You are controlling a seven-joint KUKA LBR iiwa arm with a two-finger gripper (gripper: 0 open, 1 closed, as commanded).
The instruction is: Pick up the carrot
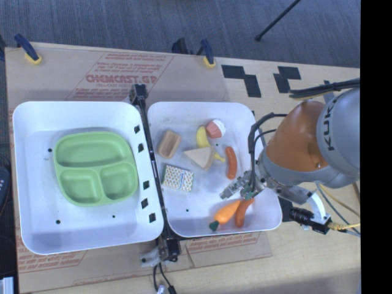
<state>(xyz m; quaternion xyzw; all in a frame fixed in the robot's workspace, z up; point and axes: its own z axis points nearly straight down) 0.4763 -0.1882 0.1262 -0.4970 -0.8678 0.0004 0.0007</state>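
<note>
Gripper (240, 192) above carrot (225, 214); finger state cannot be told; advise centring over carrot body, clear of neighbouring sausage (243, 212).

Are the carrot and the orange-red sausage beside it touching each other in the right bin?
Touching. The camera view shows the carrot lying against the orange-red sausage near the right bin's front wall, with no white gap between them.
</note>
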